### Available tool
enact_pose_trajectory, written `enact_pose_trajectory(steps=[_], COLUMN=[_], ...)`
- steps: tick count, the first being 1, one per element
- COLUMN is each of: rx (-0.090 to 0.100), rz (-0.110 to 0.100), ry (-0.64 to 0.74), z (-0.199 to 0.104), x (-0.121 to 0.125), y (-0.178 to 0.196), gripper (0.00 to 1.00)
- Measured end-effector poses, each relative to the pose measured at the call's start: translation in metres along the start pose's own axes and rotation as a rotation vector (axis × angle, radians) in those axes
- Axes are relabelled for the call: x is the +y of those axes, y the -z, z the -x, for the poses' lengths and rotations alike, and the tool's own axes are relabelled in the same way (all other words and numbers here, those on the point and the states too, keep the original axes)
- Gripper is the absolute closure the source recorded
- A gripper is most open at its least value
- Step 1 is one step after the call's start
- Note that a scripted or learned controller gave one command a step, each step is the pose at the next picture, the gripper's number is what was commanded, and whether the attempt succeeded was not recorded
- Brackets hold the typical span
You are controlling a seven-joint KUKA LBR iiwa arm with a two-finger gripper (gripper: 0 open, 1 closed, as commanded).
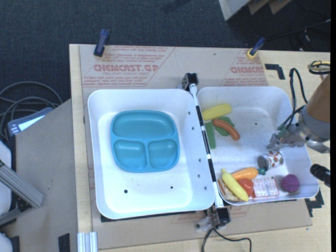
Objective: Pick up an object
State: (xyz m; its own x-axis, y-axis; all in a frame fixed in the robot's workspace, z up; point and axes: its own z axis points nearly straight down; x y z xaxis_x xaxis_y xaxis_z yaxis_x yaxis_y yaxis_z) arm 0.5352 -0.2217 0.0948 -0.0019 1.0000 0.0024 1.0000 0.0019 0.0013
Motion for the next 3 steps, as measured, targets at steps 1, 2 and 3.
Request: enact_pose_trajectory(steps=[1, 2, 3], rx=[-0.004, -0.003, -0.002], rz=[0.001, 0.0, -0.001], ry=[-0.001, -0.001, -0.001], z=[-0.013, -0.013, -0.091], x=[-0.001, -0.001, 0.035], y=[0.104, 0.103, -0.01], gripper=[1.0, 0.0, 0.0])
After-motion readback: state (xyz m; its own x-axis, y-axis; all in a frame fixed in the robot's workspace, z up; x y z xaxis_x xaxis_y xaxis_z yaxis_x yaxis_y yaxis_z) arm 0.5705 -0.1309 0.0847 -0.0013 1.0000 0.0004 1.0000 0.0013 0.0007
